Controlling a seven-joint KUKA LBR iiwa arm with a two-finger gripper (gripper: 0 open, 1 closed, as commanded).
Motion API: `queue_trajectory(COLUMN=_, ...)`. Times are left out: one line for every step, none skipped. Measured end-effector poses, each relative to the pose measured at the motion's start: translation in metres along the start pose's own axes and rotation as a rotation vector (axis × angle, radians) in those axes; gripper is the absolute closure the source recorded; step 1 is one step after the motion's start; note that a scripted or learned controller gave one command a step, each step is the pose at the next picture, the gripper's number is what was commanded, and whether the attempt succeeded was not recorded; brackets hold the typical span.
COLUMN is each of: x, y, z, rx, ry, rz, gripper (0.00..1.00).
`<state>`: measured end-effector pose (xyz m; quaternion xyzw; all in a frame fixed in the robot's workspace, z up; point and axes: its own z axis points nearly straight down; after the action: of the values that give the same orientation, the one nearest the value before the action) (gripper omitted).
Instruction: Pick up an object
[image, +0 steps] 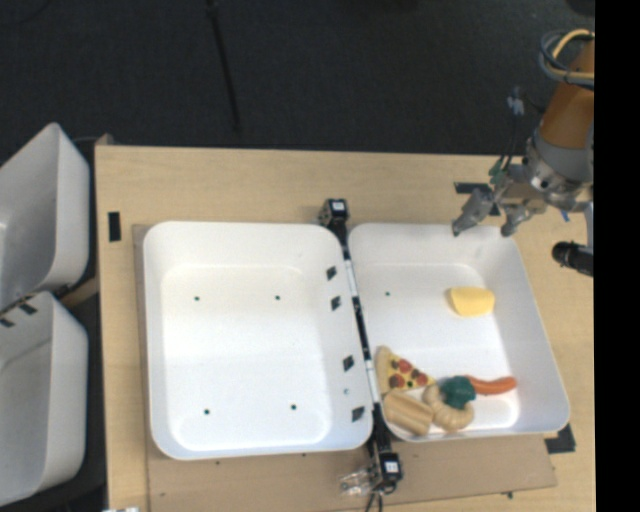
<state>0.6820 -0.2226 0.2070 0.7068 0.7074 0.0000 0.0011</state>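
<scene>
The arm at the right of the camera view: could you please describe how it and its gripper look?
The grey arm carries a broad orange band above the wrist, with a yellowish cable looping near its top. Below sits a grey metal two-finger gripper, its fingers slim and dark-tipped.

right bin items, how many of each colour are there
In the right bin:
Yellow: 1, the yellow piece
Tan or beige: 2, the bread-like pieces and
Green with orange: 1, the carrot-like toy
Multicoloured: 1, the pizza slice
Total: 5; the pile overlaps, so a hidden piece is possible.
</scene>
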Motion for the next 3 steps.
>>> queue_trajectory(x=-0.006, y=-0.041, z=0.111, rx=0.007, ry=0.001, rz=0.002, gripper=0.00)
queue_trajectory(x=-0.008, y=-0.038, z=0.094, rx=-0.002, ry=-0.004, rz=-0.002, gripper=1.00)
queue_trajectory(x=-0.008, y=-0.038, z=0.094, rx=-0.001, ry=-0.005, rz=-0.003, gripper=0.00)
